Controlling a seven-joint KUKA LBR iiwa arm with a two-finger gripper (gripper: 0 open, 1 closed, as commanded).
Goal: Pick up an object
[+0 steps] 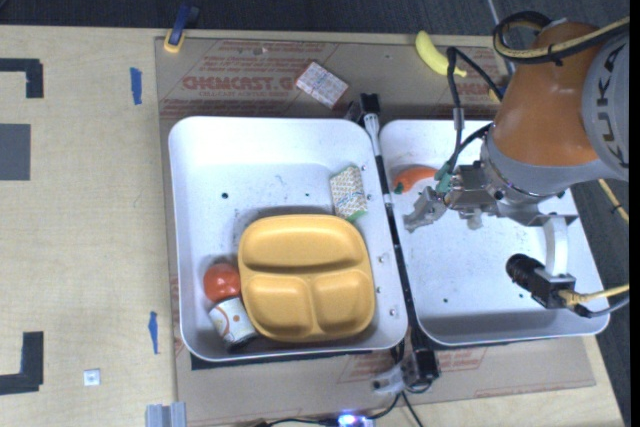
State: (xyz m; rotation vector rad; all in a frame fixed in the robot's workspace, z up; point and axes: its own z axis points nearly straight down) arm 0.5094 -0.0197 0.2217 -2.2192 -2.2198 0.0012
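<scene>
The grey arm with its orange band (545, 105) reaches in over the right shallow white bin (480, 300). In the left white bin (200, 215) lies a large yellow plastic divided tray (305, 275), upside down; a small patterned packet (348, 191) rests beyond it, and a red ball (221, 281) and a small white-and-orange cup (231, 319) sit against its left edge. The two-finger gripper (420, 208) hangs low at the right bin's left side. Whether it is released or clenched, I cannot tell. A small orange-and-white object (412, 179) lies just beside the gripper, toward the bin's far left corner, not between the tips.
</scene>
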